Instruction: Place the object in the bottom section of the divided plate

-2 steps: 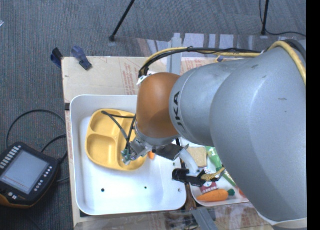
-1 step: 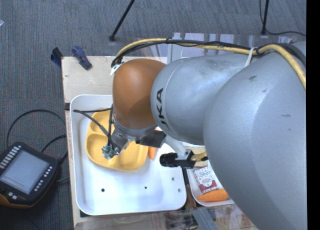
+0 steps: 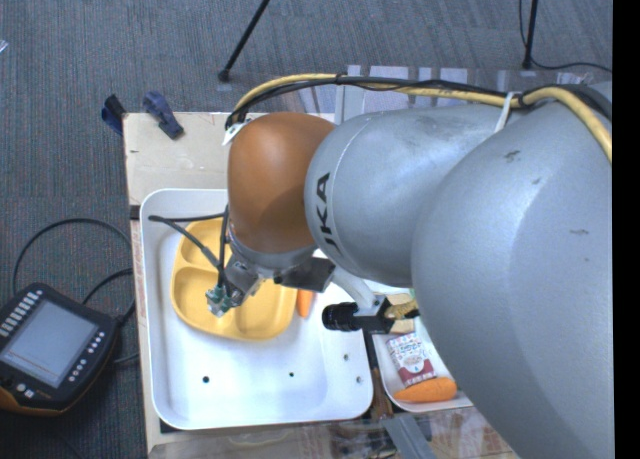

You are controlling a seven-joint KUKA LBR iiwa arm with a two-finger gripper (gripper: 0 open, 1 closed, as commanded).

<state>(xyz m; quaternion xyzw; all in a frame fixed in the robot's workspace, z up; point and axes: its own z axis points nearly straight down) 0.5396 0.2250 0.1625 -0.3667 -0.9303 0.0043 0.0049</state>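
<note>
A yellow divided plate (image 3: 258,321) lies in the left white bin (image 3: 250,387), towards its upper left. My gripper (image 3: 220,298) hangs low over the plate, near the ridge between its left section and its bottom section. A small orange object (image 3: 304,302) sits just off the plate's right rim, partly under the wrist. The big grey arm with its orange band (image 3: 270,182) covers the top of the plate and most of the right side of the view.
The right bin (image 3: 392,399) holds a red-and-white packet (image 3: 408,359) and an orange piece (image 3: 432,389) at its near end. A black cable crosses the left bin's top left corner. A teach pendant (image 3: 50,345) lies on the floor at the left.
</note>
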